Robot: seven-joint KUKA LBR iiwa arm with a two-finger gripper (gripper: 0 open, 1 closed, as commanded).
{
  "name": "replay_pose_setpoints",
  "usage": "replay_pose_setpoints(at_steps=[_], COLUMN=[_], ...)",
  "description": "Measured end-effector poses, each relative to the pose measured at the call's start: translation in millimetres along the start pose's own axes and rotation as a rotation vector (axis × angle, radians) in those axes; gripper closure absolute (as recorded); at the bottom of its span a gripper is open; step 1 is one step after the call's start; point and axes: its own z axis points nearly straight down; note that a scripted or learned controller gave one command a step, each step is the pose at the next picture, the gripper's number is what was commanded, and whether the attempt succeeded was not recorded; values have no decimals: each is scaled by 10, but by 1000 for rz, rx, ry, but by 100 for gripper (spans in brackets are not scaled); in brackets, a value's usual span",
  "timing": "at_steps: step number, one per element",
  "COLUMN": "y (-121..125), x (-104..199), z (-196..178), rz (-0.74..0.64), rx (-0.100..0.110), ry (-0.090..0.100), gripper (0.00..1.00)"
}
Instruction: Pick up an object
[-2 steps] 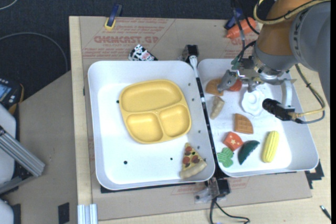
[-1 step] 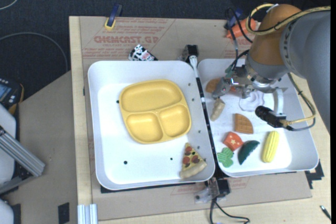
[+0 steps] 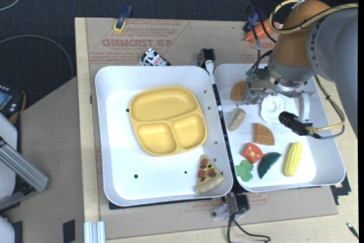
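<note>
While the arm point(image 3: 318, 37) reaches in from the right, its gripper point(image 3: 257, 88) hangs low over the back of the right bin point(image 3: 330, 171); whether it is spread or pressed together cannot be told, since the wrist hides it from above. Just beside it on its left lies a brown cookie point(image 3: 239, 90), near or touching, and no toy can be seen pinched in it. In front of it lies a pale bread stick point(image 3: 236, 119), then a waffle wedge point(image 3: 263, 134). Nearer the front edge sit a red strawberry point(image 3: 252, 152), a green broccoli piece point(image 3: 244, 171), a dark green pepper point(image 3: 268, 163) and a yellow corn cob point(image 3: 293, 158). In the left bin point(image 3: 114, 168) rest a yellow divided plate point(image 3: 168, 119) and a pizza slice point(image 3: 208, 175).
</note>
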Motion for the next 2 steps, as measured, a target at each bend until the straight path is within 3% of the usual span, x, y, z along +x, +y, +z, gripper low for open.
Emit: replay_pose_setpoints(at_steps=[2], y=[50], x=[33], z=[-948], rz=[-3], rx=[-7], ry=[-2], gripper=[100])
